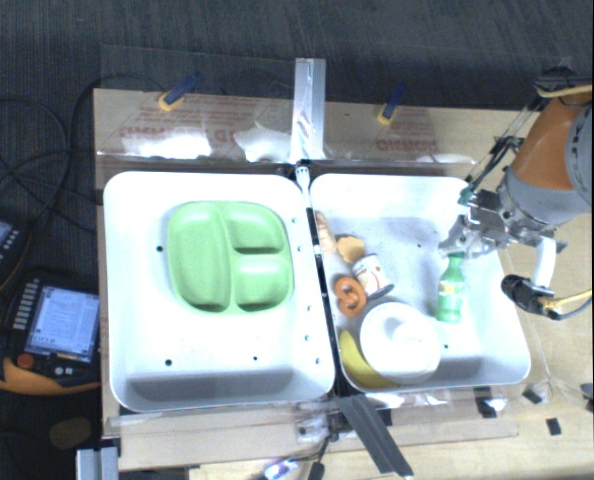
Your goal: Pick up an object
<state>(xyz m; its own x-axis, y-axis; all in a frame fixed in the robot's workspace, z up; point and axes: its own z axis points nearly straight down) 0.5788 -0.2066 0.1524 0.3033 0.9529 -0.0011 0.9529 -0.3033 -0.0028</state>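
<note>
Green plastic bottle [450, 293] with a white label stands more or less upright in the right-hand white bin [497, 363], over toward its right side, and that's the thing the gripper [461, 240] is sitting right above. The two-finger gripper's tips come down at the bottle's top, but honestly I can't tell from this angle whether the fingers are spread, closed, or actually pinching the cap, too dark and blurry there. Just left of the bottle sits a round white bowl-like container [401, 342] near the bin's front, with a yellow banana-shaped piece [352, 361] poking out from under its left edge. Up from that there's a small orange ring-shaped thing [349, 293], touching a little white cup with a red band [370, 271], and a tan lumpy object [349, 248] just behind them close to the divider between bins. The left white bin [137, 368] holds a light green divided plastic tray [229, 254], lying flat around the middle. The grey arm with its orange band [552, 158] comes in from the right edge. Off to the far left on the dark floor there's a handheld control pendant with a lit screen [57, 320].
</note>
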